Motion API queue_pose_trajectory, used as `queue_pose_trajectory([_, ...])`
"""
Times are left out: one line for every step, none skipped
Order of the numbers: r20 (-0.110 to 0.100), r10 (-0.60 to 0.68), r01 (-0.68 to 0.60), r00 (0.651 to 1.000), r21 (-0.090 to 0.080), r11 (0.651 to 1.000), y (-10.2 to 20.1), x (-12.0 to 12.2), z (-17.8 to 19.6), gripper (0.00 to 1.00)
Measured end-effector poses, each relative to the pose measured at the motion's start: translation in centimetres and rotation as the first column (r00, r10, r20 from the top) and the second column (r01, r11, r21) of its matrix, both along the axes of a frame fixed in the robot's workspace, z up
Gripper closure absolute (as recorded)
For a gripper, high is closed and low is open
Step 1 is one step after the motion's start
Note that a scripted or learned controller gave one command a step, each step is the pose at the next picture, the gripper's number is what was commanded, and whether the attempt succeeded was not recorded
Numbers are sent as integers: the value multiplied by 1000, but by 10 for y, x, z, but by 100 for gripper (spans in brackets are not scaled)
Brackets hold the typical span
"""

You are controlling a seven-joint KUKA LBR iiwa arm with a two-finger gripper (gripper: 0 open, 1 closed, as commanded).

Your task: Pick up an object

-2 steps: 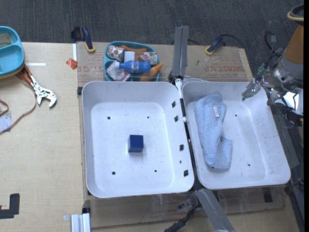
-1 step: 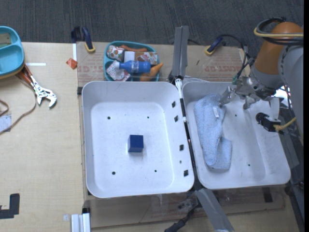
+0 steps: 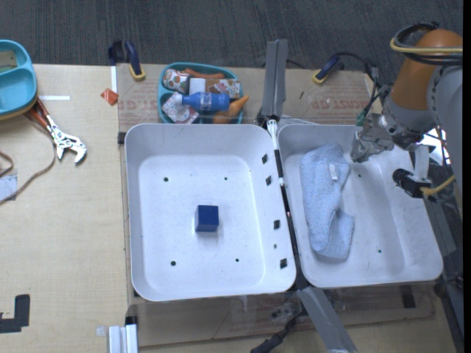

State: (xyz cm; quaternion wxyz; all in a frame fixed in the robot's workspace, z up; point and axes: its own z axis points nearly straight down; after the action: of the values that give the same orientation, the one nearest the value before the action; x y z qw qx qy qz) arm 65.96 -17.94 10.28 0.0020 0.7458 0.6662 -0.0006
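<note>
Tool (image 3: 362, 151) position: low over the upper part of the right bin (image 3: 397, 267), just beside the top edge of the light blue cloth (image 3: 324, 201). You cannot tell from this view whether it stands wide or narrow; the wrist body hides the tips, and nothing is seen held.

Candidate objects: you have two. The cloth lies crumpled along the left half of the right bin, running from near the top wall down towards the middle. The blue cube (image 3: 207, 218) sits alone on the floor of the left bin (image 3: 147, 271), well apart from the tool and across the divider between the bins.

Risks, in my judgement:

1. Thin grasp. The tool stands at the cloth's margin rather than over its bulk. If you close there, you may catch only a fold, and the cloth may slide free once its weight hangs.
2. Wall contact. The tool is near the top wall of the right bin. A descent on this line could strike the rim or floor and nudge the bin.
3. Soft material. The cloth will flatten under pressure rather than resist, so a closure may meet bare bin floor.
4. Cable snag. The dark cable (image 3: 412, 186) beside the wrist hangs close to the bin and could drag on its edge.

Recommendation: shift towards the cloth's thicker middle before closing.
</note>
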Motion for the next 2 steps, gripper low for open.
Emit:
queue_pose_trajectory([0, 0, 0, 1000, 0, 1000, 0, 0, 0, 0])
queue_pose_trajectory([-2, -100, 100, 995, 3, 995, 13, -1, -3, 0])
